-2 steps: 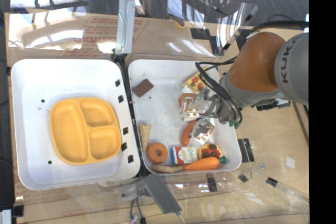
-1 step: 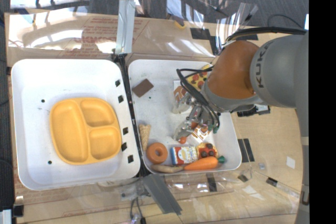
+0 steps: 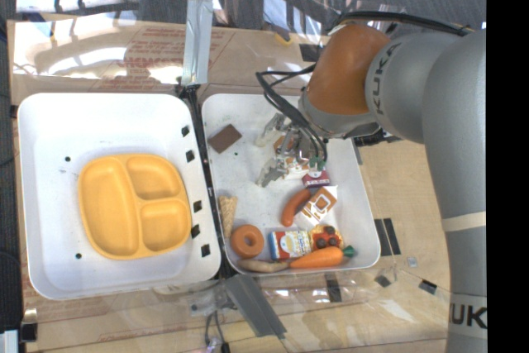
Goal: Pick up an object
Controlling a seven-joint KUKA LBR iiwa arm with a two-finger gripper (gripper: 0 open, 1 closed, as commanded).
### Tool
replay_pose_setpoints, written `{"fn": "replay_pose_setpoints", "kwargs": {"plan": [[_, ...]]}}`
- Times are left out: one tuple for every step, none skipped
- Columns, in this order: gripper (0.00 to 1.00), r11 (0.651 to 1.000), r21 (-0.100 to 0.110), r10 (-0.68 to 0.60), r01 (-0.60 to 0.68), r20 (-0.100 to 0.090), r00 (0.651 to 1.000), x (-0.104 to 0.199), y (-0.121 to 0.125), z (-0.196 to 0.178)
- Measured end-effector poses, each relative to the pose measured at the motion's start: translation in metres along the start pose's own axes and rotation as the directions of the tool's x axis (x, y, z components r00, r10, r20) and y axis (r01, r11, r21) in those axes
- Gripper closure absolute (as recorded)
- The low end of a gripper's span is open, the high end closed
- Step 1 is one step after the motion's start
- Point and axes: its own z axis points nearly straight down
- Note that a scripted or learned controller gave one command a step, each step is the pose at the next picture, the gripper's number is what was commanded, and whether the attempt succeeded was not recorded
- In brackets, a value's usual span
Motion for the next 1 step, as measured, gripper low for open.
{"fn": "replay_pose_setpoints", "kwargs": {"plan": [[0.00,0.929,0.001,-0.370,0.370,-0.001,0.929,0.0272,-0.0275,-0.0008]]}}
